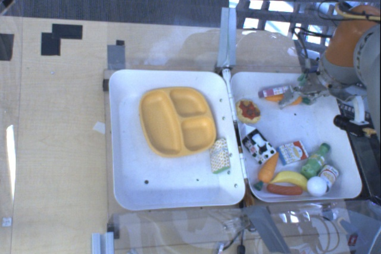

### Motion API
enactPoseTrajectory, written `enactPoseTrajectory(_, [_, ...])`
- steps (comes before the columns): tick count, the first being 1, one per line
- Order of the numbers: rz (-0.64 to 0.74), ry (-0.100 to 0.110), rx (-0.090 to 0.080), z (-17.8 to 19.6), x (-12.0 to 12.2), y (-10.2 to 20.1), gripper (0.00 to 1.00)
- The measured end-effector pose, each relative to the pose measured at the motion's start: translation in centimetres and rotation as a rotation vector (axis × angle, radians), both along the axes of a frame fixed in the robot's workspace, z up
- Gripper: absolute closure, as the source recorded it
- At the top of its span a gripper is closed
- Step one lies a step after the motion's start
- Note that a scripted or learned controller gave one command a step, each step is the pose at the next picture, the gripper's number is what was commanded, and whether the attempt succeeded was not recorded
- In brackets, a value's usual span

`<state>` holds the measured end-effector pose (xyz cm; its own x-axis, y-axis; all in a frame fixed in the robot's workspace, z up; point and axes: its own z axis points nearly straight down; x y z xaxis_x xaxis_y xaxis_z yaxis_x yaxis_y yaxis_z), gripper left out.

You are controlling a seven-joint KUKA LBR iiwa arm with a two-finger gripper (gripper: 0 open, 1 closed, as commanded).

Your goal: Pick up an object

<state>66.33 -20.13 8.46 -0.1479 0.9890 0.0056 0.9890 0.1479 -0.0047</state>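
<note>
On the bench, the right bin (351, 187) held the gripper (306, 92) at its far side, over a carrot (290, 100) lying left-right, partly hidden; its grip was unclear.

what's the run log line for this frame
arm: over right bin | gripper: above orange item | grasp: unconfirmed | yellow tray: left bin

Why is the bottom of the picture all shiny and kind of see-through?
In the camera view, a clear panel along the bottom edge catches glare and blurs what lies behind it; the white bins look bright and evenly lit, with only soft shadows beside the yellow divided plate.
</note>
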Motion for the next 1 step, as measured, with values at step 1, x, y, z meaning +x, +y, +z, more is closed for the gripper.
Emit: enactPoseTrajectory(1, [0.007, 0.007, -0.005, 0.8, -0.12, -0.11, 1.0])
